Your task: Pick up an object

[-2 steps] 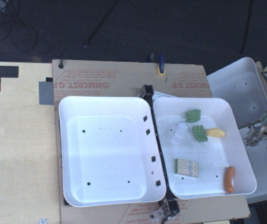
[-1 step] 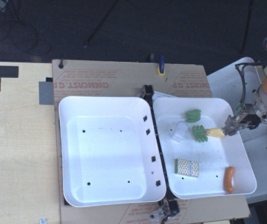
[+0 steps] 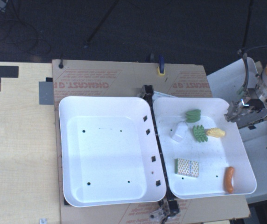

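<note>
Here, in the right bin (image 3: 245,148): corn toy (image 3: 207,133), green toy (image 3: 193,115), patterned packet (image 3: 187,167), sausage (image 3: 229,179); jaws unreadable.

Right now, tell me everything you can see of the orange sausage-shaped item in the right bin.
The orange sausage is a small, smooth, rounded cylinder, plastic-looking, like a toy hot dog. It lies flat, lengthwise toward the camera, in the near right corner of the right bin, close against the right wall. Nothing else touches it; the patterned packet lies apart to its left.

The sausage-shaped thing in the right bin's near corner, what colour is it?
Orange, fading reddish at one end: the sausage-shaped toy, seen in the camera view.
</note>
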You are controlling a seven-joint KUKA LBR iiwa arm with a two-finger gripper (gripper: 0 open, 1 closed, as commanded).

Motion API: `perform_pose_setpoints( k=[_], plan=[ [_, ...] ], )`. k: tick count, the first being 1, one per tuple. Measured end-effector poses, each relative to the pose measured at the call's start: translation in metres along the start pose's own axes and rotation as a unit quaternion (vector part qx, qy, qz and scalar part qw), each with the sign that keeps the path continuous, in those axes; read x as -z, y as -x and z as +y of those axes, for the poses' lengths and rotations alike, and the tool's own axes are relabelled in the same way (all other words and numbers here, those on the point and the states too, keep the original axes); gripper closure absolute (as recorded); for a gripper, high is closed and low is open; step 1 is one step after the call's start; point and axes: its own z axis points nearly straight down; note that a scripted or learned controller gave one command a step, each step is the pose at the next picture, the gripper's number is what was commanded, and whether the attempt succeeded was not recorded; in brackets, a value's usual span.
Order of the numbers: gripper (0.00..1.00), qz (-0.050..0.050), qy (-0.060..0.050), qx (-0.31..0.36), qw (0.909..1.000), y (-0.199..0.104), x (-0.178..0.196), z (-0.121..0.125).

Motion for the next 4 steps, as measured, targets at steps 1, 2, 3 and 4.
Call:
perform_pose_setpoints(
  k=[1, 2, 3, 4],
  plan=[
    [1.00, 0.001, -0.002, -0.002, 1.0000, 0.020, 0.010, -0.048],
    [1.00, 0.000, -0.001, 0.000, 1.0000, 0.006, 0.002, -0.017],
    [1.00, 0.000, 0.000, 0.001, 1.0000, 0.015, 0.008, 0.020],
    [1.00, 0.000, 0.000, 0.002, 1.0000, -0.021, 0.004, 0.055]
  ],
)
